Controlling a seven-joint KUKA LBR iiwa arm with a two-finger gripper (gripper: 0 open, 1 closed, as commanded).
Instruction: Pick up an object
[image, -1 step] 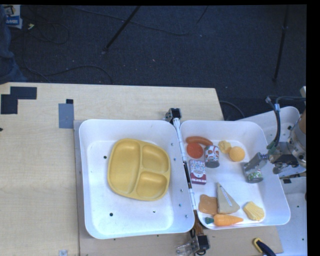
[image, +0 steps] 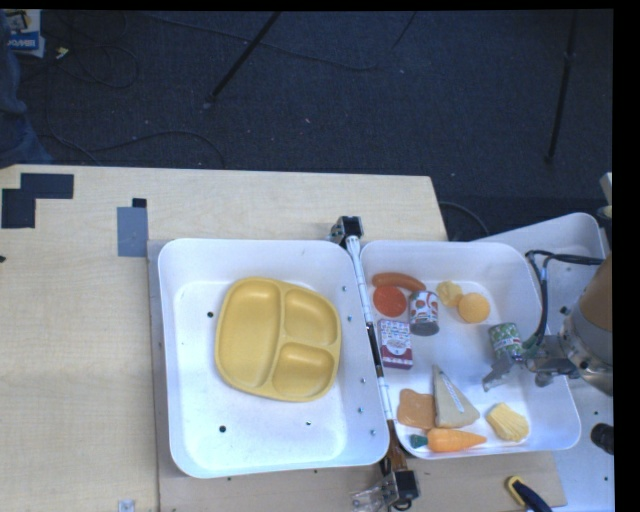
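Note:
The right white bin (image: 545, 275) holds several toy foods. Among them are a brown sausage (image: 398, 281), a red round piece (image: 390, 300), a red-labelled can (image: 424, 312), an orange ball (image: 473, 307), a red carton (image: 396, 343), a pale wedge (image: 452, 400), a carrot (image: 452, 439) and a yellow corn piece (image: 508, 422). A green-labelled can (image: 505, 340) stands near the bin's right side. My gripper (image: 497, 375) reaches in from the right, low over the bin floor just below that can. Nothing visibly sits in its grasp.
The left white bin (image: 185, 270) holds a yellow divided plate (image: 278, 338). A divider strip (image: 365, 320) runs between the bins. A brown toast slice (image: 415, 408) and a yellow lemon piece (image: 450, 293) also lie in the right bin. The wooden bench (image: 70, 340) extends to the left.

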